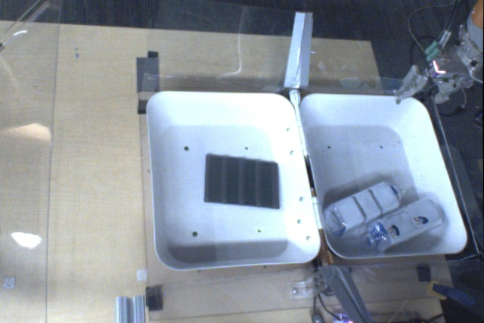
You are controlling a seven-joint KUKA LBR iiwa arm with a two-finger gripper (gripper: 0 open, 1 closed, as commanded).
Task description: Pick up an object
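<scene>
Two plastic bottles (382, 214) lie touching in the right bin (355, 128); the gripper (442, 72) hovers beyond its far corner, fingers' state unclear.

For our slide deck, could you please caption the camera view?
Gripper poised by the right bin, which holds two plastic bottles; left bin holds a dark ribbed pad.

Matt white plastic bins (166, 163) — clear glossy plastic bottles (382, 215) — pale wood bench (83, 163)
</scene>
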